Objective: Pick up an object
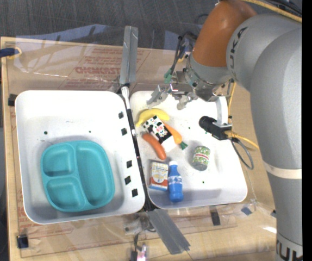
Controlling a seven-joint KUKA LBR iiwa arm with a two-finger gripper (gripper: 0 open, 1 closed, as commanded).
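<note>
The arm is reaching in from the right, and its hand (169, 94) is hanging over the far edge of the right bin (229, 181), just beyond the pile of things inside. The fingers (157, 95) are looking spread, with only white bin floor showing between them, so the hand is standing open and carrying nothing. By that reading, the task is barely under way: nothing is lifted yet, and the whole grasp is waiting to be done.

All the likely things are lying in the right bin. A banana (151, 115) is sitting nearest the hand, just below it, with a black-and-white carton (157, 128) touching it. A carrot (172, 134) is lying beside the carton, and an orange sausage-like piece (154, 145) is slanting down toward the divider. Further toward the near side, a small juice box (158, 176) and a blue bottle (174, 182) are lying side by side, touching. A little can (200, 157) is resting apart from the rest, on its side as far as I can judge.

The left bin (28, 113) is holding a teal tray (77, 175) with compartments, well apart from the hand.

What is left, I judge, is choosing one thing, lowering onto it, closing and lifting. The banana and carton are the closest candidates, though their crowding is making a clean grip harder; the can is offering more free room around it.
</note>
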